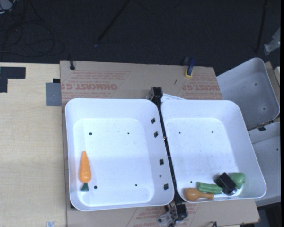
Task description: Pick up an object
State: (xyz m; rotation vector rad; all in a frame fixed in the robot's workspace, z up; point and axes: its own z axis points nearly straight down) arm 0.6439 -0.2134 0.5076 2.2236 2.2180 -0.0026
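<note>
Seemingly nothing has been lifted yet. An orange plastic carrot (84, 168) lies in the left white bin (109, 110), far from the black divider strip (164, 148). Right of that strip, a green pod (208, 187), black block (226, 183) and tan gourd (197, 194) crowd together, hampering any grasp there.

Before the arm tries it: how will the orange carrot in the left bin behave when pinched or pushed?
The carrot looks like rigid toy plastic, probably light. Its rounded, tapering body may roll or slip sideways when pushed. It lies close to the left bin's wall, so pinching it there could be awkward.
</note>
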